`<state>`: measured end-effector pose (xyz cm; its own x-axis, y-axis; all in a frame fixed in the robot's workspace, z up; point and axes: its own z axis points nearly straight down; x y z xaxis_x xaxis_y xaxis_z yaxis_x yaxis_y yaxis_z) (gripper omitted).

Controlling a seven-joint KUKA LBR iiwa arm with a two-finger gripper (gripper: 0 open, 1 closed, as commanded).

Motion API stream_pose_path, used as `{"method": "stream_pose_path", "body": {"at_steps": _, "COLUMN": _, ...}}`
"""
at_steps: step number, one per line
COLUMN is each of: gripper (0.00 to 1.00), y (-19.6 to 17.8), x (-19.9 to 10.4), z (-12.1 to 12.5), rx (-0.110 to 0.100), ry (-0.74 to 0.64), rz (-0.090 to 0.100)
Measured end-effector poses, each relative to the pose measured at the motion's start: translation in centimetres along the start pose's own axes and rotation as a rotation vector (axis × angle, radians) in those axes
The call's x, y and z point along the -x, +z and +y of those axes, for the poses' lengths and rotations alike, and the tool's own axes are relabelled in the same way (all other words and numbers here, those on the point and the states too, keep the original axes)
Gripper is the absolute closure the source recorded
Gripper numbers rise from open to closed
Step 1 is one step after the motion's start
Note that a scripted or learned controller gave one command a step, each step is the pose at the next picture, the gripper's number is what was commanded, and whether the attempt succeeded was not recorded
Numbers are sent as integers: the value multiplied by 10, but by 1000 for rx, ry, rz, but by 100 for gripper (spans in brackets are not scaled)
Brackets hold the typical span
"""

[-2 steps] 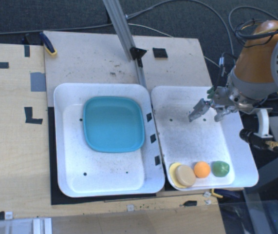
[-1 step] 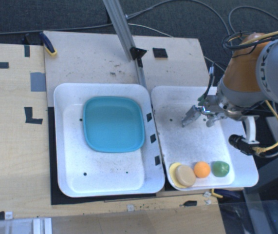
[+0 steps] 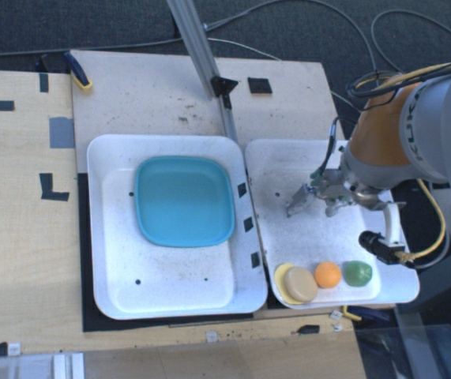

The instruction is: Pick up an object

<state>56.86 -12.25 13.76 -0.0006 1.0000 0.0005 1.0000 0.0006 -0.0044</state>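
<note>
Three small objects lie in a row along the front edge of the right bin (image 3: 280, 164): a tan round piece on a yellow disc (image 3: 298, 284), an orange ball (image 3: 328, 275) and a green ball (image 3: 357, 273). My gripper (image 3: 311, 208) hangs over the middle of the right bin, behind that row and apart from it. Its two fingers are spread open, one reaching left (image 3: 294, 207), with nothing between them. The grey arm with its orange band (image 3: 383, 133) comes in from the right.
A blue square plate (image 3: 184, 200) lies in the left bin (image 3: 107, 235). A metal pole (image 3: 201, 46) slants up from between the bins at the back. Cables run along the arm at the right.
</note>
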Motion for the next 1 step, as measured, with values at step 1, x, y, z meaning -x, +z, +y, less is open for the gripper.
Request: {"method": "stream_pose_path", "body": {"at_steps": 1, "gripper": 100, "y": -12, "x": 0, "z": 1, "rx": 3, "ry": -1, "rz": 0}}
